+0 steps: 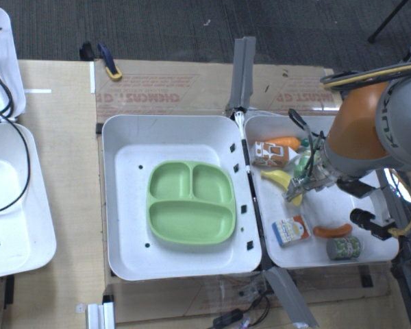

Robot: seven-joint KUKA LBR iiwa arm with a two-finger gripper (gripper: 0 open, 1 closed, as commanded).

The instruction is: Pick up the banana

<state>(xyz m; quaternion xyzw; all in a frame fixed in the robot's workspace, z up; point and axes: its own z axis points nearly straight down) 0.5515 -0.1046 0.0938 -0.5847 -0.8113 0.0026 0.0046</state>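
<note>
The yellow banana lies in the right bin, near that bin's left wall, running from upper left to lower right. My gripper is down over the banana's right end, and a bit of yellow shows just below it. The grey arm with its orange band reaches in from the right, above the bin. The banana still looks to be resting on the bin floor.
Around the banana lie a carrot, a brown carton and a green bottle. Nearer the front are a small blue-and-white carton, a red sausage and a green can. The left bin holds a green divided plate.
</note>
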